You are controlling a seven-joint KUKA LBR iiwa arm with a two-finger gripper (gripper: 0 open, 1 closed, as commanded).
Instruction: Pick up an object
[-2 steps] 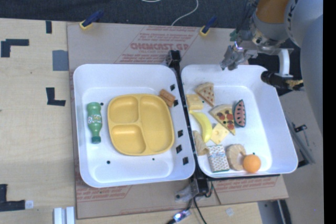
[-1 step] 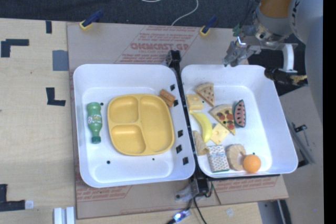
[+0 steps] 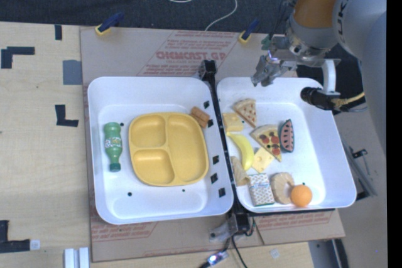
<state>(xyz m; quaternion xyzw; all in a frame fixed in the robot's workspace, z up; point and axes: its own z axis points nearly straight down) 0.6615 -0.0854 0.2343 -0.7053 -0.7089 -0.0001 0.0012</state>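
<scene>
Gripper (image 3: 264,74) hovered at the right bin's (image 3: 326,188) far rim; its state I couldn't tell. Banana (image 3: 244,150) lay mid-bin: light, stiff, smooth plastic, I judged — I'd pinch across its middle.

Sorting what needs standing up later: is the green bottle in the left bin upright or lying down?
Lying down. The green bottle rests lengthwise on the left bin floor, beside the yellow plate.

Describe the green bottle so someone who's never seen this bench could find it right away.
Start at the left white bin, the one holding the yellow divided plate. Between that plate and the bin's left wall lies the green bottle, lengthwise along the wall. It is the only green thing in either bin, with a white label around its middle.
</scene>
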